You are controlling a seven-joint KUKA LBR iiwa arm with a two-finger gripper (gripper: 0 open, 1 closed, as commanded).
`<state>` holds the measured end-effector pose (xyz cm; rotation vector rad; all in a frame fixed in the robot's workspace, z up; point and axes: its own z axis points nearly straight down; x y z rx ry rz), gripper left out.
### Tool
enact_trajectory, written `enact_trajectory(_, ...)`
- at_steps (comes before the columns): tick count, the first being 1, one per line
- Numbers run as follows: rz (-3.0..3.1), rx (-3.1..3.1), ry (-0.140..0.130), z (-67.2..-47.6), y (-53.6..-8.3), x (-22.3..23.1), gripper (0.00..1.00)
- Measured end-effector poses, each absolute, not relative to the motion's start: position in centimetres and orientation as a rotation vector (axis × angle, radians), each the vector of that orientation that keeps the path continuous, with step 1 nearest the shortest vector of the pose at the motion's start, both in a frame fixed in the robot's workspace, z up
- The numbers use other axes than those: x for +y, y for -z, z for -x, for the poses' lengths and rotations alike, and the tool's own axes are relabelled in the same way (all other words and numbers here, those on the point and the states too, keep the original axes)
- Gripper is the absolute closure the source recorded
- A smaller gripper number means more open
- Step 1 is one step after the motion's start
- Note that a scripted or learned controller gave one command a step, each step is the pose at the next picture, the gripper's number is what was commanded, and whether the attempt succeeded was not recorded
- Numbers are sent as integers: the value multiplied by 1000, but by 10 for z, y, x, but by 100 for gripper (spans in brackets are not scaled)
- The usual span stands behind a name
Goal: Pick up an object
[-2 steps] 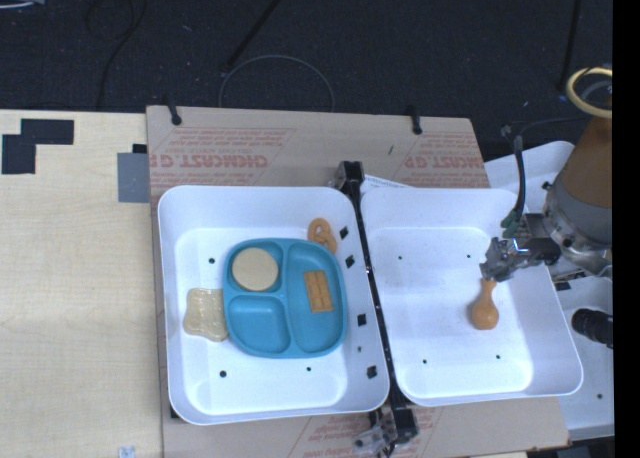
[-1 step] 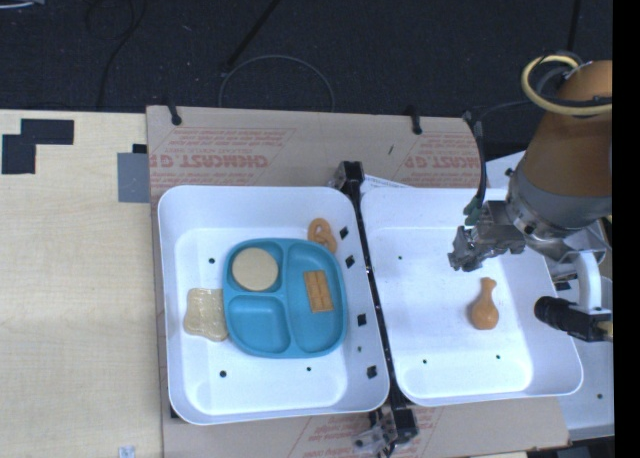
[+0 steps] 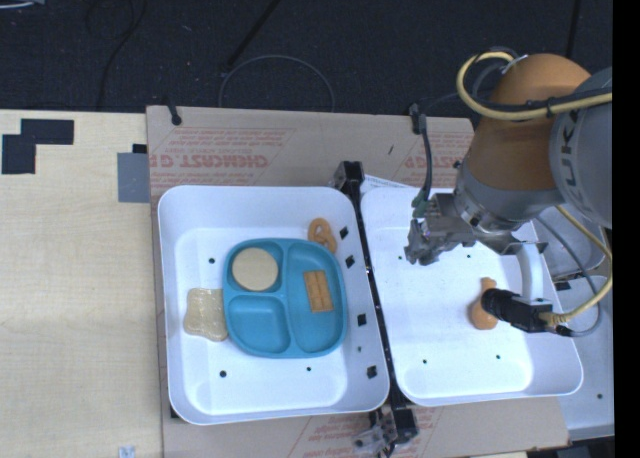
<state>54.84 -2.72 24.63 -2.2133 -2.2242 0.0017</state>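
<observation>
I see the grey arm with its orange band [image 3: 525, 136] reaching over the right shallow white bin [image 3: 440, 366]. The left white bin [image 3: 185, 376] holds a blue three-compartment tray [image 3: 285, 331]. The gripper [image 3: 425, 246] hovers above the right bin floor; I cannot tell the jaws' state. A small orange object [image 3: 482, 314] lies well right of it.

You see a grey arm [image 3: 590, 161] with an orange band [image 3: 525, 116], yellow looping cable [image 3: 480, 81], and dark metal gripper [image 3: 425, 243].
</observation>
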Motion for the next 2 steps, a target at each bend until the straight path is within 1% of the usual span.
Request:
enact_trajectory(1, 2214, -2224, -3, -562, -233, 30, 100)
enact_trajectory(2, 2215, -2225, 0, -581, -241, 81, 100)
